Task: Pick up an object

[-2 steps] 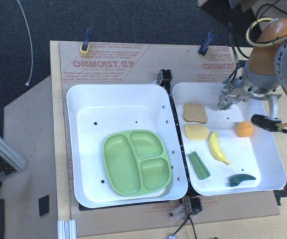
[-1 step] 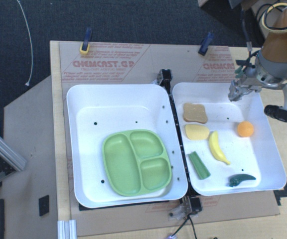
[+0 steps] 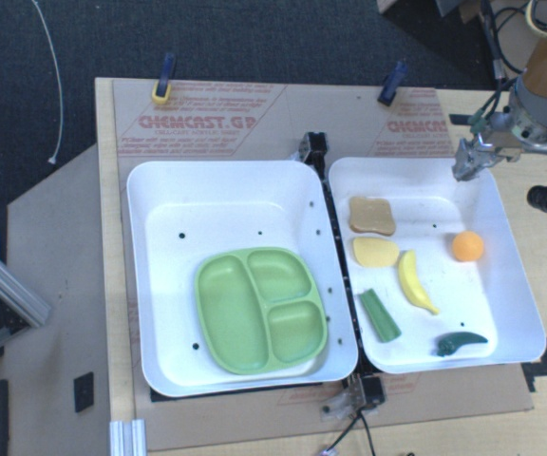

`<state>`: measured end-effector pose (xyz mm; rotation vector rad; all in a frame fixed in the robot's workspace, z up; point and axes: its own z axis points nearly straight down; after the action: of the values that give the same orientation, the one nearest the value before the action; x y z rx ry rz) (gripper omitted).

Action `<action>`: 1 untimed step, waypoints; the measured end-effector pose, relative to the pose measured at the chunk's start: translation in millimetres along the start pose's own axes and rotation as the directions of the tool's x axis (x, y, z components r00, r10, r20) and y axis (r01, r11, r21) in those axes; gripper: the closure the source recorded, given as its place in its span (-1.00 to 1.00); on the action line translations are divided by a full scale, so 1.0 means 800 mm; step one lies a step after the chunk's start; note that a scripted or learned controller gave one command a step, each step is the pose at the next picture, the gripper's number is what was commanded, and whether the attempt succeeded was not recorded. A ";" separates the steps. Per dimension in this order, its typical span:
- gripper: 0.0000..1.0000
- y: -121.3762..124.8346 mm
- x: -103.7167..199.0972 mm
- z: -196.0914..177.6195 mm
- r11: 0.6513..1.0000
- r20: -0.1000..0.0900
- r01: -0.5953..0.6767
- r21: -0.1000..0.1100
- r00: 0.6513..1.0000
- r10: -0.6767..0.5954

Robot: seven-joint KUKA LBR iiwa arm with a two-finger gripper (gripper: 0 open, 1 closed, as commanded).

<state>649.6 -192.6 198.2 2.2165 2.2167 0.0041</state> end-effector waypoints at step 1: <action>1.00 0.002 0.006 -0.055 1.000 -0.001 0.001 0.000 1.000 -0.001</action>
<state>650.6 -187.7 242.5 2.2155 2.2187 0.0043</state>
